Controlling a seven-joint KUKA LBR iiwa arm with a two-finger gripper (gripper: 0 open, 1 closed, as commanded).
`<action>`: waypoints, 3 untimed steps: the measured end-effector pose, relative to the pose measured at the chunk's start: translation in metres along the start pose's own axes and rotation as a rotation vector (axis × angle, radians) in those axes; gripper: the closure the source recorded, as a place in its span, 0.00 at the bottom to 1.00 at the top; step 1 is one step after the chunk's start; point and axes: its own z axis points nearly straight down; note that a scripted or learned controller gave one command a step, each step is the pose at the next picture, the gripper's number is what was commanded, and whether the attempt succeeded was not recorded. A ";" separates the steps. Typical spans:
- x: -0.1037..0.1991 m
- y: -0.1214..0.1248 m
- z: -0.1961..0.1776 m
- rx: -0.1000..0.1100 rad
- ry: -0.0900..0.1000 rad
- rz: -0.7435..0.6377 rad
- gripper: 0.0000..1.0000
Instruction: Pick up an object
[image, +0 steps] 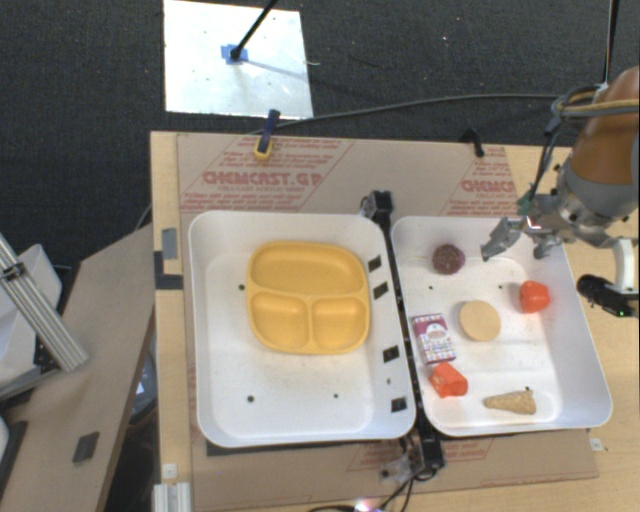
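Note:
The right bin (590, 375) holds several small objects. A dark maroon round piece (448, 259) lies at its back left, with a tan disc (480, 321) in the middle. An orange-red lump (534, 296) sits at the right. A small pink box (433, 338) and a red block (449, 380) lie near the bin's left wall. A tan wedge (511, 402) rests at the front. My gripper (521, 243) hangs over the back of this bin, open, with nothing between its fingers. It sits between the maroon piece and the orange-red lump, slightly behind both.
The left bin (220, 400) holds a yellow divided plate (306, 297). Black clips (380, 205) join the bins along the middle ridge. Cardboard lies under both bins. A black cable crosses behind the bench. A metal frame (40, 310) stands at the left.

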 end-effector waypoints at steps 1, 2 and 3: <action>-0.003 -0.002 0.042 0.000 0.000 0.001 0.00; 0.004 0.001 0.102 0.000 0.001 -0.003 0.00; 0.004 0.002 0.088 -0.005 -0.001 -0.004 1.00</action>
